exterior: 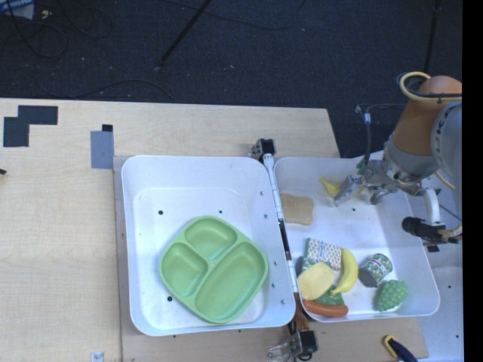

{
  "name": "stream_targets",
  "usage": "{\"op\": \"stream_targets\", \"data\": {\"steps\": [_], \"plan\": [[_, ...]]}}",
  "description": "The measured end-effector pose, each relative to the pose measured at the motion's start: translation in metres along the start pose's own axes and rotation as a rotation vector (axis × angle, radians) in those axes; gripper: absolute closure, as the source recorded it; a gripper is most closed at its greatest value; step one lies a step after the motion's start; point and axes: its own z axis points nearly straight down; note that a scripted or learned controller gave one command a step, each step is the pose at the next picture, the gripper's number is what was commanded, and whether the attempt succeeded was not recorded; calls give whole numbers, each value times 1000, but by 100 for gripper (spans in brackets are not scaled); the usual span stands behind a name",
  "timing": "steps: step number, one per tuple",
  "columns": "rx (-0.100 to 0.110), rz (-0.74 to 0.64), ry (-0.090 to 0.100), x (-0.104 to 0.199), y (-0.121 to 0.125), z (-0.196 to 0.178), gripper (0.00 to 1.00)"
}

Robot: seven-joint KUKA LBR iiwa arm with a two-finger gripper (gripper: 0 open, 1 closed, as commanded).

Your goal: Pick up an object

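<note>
One small yellow toy [329,186] beside your claw [355,189] looks light, rigid; pinch its middle. Claw's state: cannot tell.

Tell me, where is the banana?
The banana lies in the right bin, near its front edge, touching the yellow lemon-like fruit on its left, with the small can to its right.

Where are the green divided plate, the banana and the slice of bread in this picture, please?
green divided plate [213,268], camera view, on the ridge where its three compartments meet.
banana [349,270], camera view, on the middle of its curved body.
slice of bread [296,209], camera view, on the centre of its top face.
</note>
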Motion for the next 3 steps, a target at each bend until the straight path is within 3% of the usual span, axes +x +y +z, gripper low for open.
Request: {"op": "stream_targets", "data": {"steps": [1,2,3], "plan": [[4,0,1,0,-1,-8,100],[4,0,1,0,-1,-7,0],[-2,5,-1,5,-1,9,0]]}}
